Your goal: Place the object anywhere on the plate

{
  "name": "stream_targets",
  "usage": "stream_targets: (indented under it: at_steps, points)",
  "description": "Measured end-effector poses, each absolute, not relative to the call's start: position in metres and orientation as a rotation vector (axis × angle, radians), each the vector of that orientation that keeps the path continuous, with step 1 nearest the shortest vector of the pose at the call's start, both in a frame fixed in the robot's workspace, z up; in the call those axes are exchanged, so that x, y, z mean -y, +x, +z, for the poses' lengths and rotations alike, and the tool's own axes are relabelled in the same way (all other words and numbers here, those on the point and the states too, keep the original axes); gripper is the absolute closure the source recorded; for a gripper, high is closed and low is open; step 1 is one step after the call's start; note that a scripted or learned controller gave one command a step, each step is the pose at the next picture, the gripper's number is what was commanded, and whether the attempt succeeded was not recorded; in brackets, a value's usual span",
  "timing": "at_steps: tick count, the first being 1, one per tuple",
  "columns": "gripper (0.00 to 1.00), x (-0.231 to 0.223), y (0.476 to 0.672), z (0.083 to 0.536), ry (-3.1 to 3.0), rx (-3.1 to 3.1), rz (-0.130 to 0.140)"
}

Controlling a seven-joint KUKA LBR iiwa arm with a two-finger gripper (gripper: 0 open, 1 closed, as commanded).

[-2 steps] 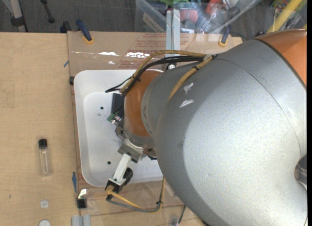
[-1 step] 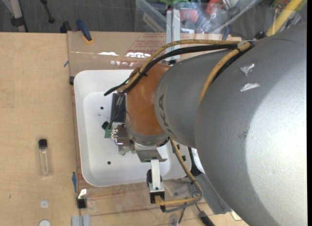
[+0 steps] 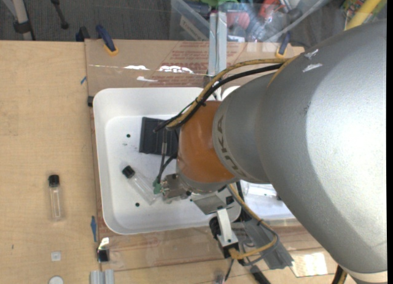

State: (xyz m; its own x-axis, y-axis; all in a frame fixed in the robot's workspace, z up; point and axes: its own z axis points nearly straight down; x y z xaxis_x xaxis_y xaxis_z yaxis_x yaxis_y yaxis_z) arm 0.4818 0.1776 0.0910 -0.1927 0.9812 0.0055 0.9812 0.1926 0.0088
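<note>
A white bin [image 3: 110, 215] takes up the middle of the camera view. In it lies a small clear vial with a black cap [image 3: 136, 181], pointing toward the bin's front. Behind the vial a flat black square plate [image 3: 152, 135] rests on the bin floor, its right part covered by the arm. The grey arm with its orange band [image 3: 196, 148] reaches in from the right and hangs low over the bin. The gripper [image 3: 166, 192] end sits just right of the vial, mostly hidden under the wrist.
A second clear vial with a black cap [image 3: 55, 195] lies on the wooden bench left of the bin. A clear tub of coloured toys [image 3: 245, 0] stands behind the bins. Cables [image 3: 245, 249] trail from the wrist over the bin's front edge.
</note>
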Motion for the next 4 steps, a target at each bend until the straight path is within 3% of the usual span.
stream_targets:
  at_steps: [1, 2, 3, 4]
  points:
    - [1.00, -0.163, 0.515, 0.171, 2.430, -1.992, -0.002]
    - [1.00, -0.214, 0.485, 0.103, 2.531, -1.861, -0.003]
    - [1.00, -0.225, 0.594, 0.170, 2.176, -2.264, 0.001]
    - [1.00, -0.148, 0.585, 0.090, 1.533, -2.737, 0.011]
